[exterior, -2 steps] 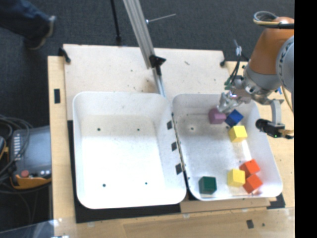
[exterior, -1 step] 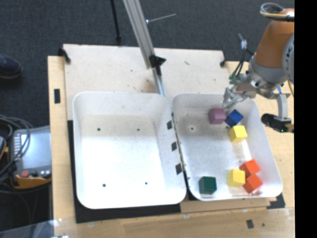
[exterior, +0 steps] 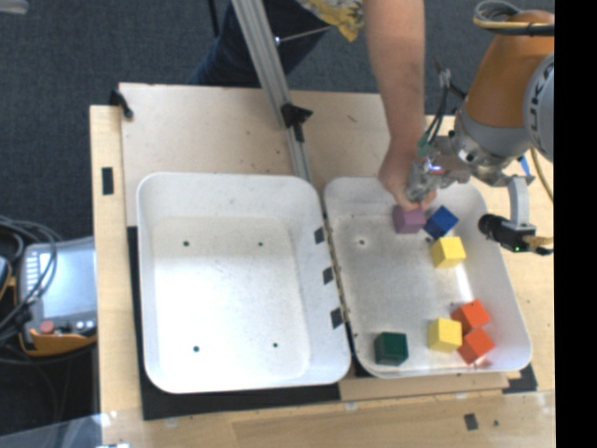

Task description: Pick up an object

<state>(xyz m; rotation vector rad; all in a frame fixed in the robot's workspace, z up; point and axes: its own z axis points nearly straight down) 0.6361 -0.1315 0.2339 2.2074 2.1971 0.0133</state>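
The right bin [exterior: 373, 278] holds several small blocks. A purple block [exterior: 408, 218] and a blue block [exterior: 441, 222] lie near its far edge, with a yellow block [exterior: 449, 251] just below them. Near the front edge lie two orange blocks [exterior: 474, 314] [exterior: 478, 344], another yellow block [exterior: 445, 333] and a green block [exterior: 392, 347]. My gripper [exterior: 431, 177] hangs over the bin's far edge, just above the purple and blue blocks. A person's hand [exterior: 399, 180] crowds against it and hides part of it.
A person's bare forearm [exterior: 396, 63] reaches down from the top of the view to the purple block. The left bin [exterior: 187, 203] sits beside the right one. A slanted aluminium strut [exterior: 266, 59] crosses above the bench's far side.
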